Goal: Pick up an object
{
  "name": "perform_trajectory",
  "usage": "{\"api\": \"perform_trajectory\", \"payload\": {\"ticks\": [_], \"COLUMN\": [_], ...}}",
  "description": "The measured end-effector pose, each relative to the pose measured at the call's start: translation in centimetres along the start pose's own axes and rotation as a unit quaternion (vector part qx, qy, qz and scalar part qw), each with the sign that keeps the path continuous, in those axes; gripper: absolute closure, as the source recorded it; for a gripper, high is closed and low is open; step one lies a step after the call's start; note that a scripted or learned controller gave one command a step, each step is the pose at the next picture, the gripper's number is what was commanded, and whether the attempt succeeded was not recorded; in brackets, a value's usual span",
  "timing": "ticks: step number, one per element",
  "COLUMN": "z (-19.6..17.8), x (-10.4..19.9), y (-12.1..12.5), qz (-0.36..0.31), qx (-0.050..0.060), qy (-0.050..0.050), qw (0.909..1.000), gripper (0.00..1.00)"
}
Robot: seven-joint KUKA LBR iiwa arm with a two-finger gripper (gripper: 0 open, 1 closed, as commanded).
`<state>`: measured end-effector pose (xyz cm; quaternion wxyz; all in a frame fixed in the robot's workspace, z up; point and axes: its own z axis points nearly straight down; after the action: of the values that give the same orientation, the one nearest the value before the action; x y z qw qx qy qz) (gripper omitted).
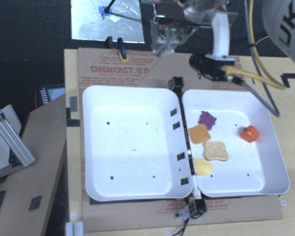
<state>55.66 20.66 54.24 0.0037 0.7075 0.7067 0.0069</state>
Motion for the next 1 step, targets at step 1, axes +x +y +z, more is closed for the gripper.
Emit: {"api": "perform_trajectory", "payload": {"ticks": [1], "z": [0.74], "x": [2.9], "y": [-0.8], "qz": [-0.004], "qx": [0.007], "qy": [-0.001], "qw": [1.0], "gripper": [1.0]}}
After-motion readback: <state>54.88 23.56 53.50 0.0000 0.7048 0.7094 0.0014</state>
